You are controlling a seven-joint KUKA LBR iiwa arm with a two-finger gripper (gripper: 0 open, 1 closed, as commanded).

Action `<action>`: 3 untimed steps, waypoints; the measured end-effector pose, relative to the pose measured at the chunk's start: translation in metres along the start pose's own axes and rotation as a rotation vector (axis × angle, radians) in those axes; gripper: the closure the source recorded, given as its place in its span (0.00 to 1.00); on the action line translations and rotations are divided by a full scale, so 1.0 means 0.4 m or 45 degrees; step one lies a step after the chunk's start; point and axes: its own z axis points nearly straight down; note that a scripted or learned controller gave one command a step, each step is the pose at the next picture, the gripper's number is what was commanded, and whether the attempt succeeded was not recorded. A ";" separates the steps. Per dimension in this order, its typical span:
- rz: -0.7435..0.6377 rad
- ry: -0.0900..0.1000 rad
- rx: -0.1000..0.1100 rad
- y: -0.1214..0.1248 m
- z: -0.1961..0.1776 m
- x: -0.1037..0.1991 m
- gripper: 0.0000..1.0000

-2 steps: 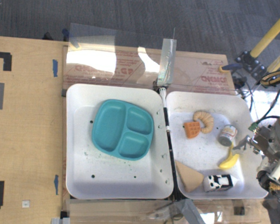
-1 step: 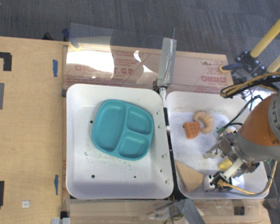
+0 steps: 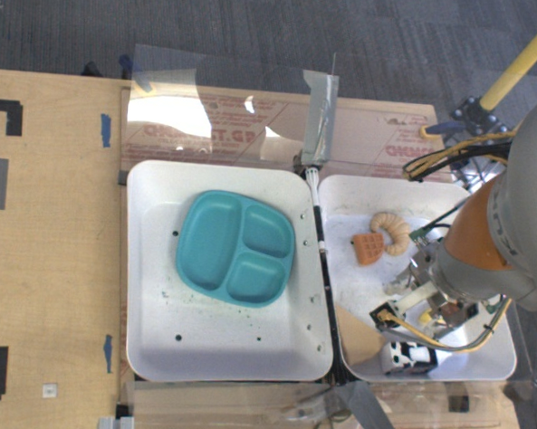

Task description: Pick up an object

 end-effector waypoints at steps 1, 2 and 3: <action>0.293 0.002 0.004 -0.068 -0.002 -0.029 0.00; 0.331 -0.001 0.005 0.002 0.000 0.108 0.00; 0.328 -0.004 0.008 0.000 -0.026 0.108 1.00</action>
